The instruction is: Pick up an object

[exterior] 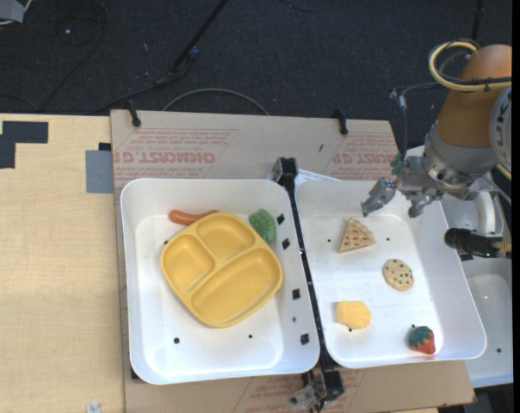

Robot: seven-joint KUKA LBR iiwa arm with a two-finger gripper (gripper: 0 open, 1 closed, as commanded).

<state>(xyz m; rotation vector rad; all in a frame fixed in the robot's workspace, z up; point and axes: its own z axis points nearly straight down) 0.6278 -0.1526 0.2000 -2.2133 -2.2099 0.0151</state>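
- You've got the arm (471,110) coming in from the right, orange band up top, wrist hanging over the far right corner of the right bin (475,317).
- Left bin (148,351) next: it holds a yellow divided plate (221,268), tilted a little in the view, three compartments showing.
- Your gripper (399,198) hovers above the right bin's far edge; both fingers are spread apart with nothing between them (released, then).
- Nearest thing to it is the waffle wedge (356,236), lying just below and left of the fingers, not touched.
- A yellow cheese block (353,314) sits toward the near side of the right bin.
- The chocolate-chip cookie (398,274) lies right of the wedge, apart from it.
- A green leafy piece (263,224) rests against the plate's far right rim.
- An orange carrot (191,216) pokes out from behind the plate.
- A strawberry (422,339) sits in the near right corner.
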